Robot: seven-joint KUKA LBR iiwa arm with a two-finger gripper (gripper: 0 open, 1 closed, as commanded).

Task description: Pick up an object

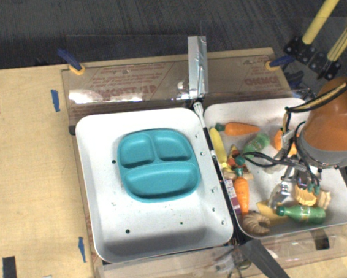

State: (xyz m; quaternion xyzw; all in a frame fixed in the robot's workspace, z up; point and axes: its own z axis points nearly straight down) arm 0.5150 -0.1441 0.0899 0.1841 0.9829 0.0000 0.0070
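Item: two-finger gripper (290, 192), low in the right white bin (344, 213); finger state cannot be told. Green plastic bottle (303, 214) lies just below it, long axis left-right. Adjacent: 2 orange toy carrots (242, 193), yellow pieces. Left bin: 1 teal divided plate (157, 163).
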